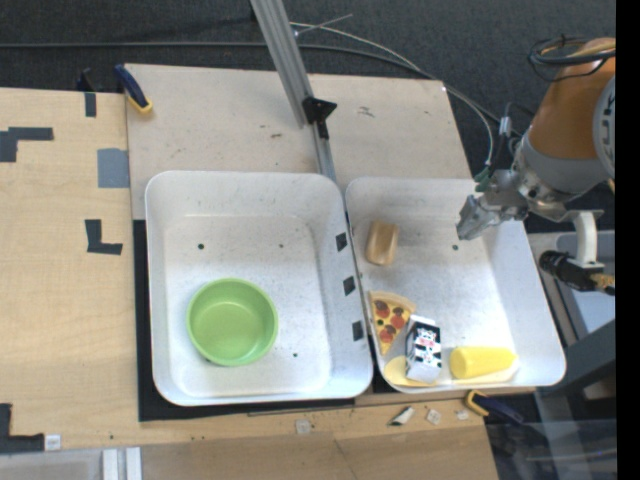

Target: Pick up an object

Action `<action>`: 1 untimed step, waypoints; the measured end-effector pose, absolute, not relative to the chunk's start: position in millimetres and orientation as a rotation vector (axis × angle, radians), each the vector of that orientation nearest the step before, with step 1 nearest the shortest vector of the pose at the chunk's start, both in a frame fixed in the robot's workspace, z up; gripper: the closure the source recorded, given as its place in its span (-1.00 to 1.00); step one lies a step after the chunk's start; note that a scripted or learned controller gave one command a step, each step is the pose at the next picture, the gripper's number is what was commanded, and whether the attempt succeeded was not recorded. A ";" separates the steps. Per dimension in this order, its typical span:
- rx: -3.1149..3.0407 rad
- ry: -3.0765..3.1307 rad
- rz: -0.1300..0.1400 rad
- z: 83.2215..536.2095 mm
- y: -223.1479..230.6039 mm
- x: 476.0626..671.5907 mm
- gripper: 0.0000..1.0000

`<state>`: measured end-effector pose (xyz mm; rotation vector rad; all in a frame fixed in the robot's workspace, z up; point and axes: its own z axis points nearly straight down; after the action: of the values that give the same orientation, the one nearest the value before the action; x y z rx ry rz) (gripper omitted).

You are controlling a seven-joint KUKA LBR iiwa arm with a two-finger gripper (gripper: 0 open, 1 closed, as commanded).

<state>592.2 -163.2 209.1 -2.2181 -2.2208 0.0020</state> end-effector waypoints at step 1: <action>-2.218 -2.221 0.002 209.1 -163.2 592.2 -1.00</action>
<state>592.2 -163.2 209.1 -2.2181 -2.2209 0.0020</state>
